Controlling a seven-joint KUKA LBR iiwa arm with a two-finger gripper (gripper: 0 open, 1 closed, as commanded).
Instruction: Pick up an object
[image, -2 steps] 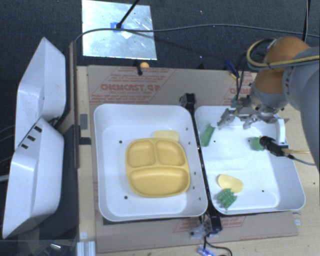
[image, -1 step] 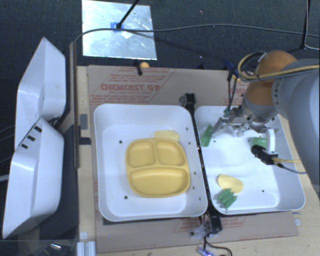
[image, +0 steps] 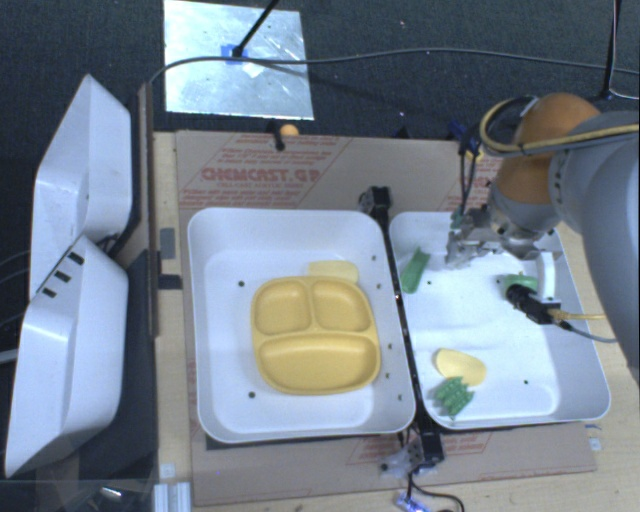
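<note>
The camera view looks down on two shallow white bins set side by side on a bench covered with printed brown cardboard (image: 300, 165). The left bin (image: 215, 330) holds a yellow divided plate (image: 315, 335) with three compartments, lying flat near the middle, and a pale yellow flat piece (image: 333, 270) just beyond the plate's far edge, touching or nearly touching it. The right bin (image: 575, 390) holds a long green piece (image: 414, 269) leaning against its left wall near the far corner, a yellow oval piece (image: 460, 366) toward the near side, and a bumpy green object (image: 452, 396) just beside that oval, at its near edge. A small green item (image: 518, 283) lies close under the arm's wrist, partly covered by it. The grey arm (image: 595, 170) with its orange band (image: 545, 125) reaches in from the right, and the gripper (image: 462, 248) hangs over the far part of the right bin, between the long green piece and the small green item. Whether the gripper is wide or narrow cannot be told from this angle, and nothing is seen held in it. A shiny metal sheet (image: 235, 58) lies on the dark floor beyond the bench, and white moulded casings (image: 70, 300) stand at the left.
</note>
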